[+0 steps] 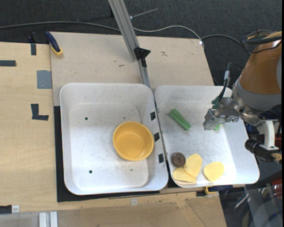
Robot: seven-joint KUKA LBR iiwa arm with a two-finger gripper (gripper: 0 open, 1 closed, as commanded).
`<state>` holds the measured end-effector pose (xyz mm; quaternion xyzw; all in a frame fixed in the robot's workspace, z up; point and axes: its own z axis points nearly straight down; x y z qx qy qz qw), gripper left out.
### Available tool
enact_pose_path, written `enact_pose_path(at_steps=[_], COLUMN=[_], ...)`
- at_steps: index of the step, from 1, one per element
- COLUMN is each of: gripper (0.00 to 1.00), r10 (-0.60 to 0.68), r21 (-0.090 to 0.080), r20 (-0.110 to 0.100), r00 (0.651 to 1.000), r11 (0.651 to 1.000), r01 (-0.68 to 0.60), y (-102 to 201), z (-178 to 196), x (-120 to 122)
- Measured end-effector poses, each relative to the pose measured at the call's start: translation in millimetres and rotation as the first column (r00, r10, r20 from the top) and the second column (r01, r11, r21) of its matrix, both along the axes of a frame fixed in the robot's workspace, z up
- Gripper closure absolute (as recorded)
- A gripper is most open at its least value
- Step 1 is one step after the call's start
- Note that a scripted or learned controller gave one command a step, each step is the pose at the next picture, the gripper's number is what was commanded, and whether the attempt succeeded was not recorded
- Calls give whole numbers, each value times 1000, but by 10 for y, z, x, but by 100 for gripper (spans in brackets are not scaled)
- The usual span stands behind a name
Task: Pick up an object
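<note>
Wooden counter (19, 126) carrying two white bins: yellow bowl (133, 141) in the left bin (85, 98), green block (179, 119) mid right bin (236, 169), pincer (214, 122) beside it, grip state unclear.

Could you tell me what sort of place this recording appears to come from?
Most likely a robotics lab set up for bin-picking trials. A robot arm reaches over two white bins holding toy-like items, such as a yellow bowl and a green block, on a taped wooden bench with loose cables.
</note>
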<state>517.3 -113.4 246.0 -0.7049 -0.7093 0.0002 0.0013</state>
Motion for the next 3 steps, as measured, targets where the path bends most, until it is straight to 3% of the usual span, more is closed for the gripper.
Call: enact_pose_path(at_steps=[3], gripper=[100], r10=[2], r21=[0], r20=[1], r00=[1000], r11=[1000], r01=[-2], y=[1546], z=[-101], x=[181])
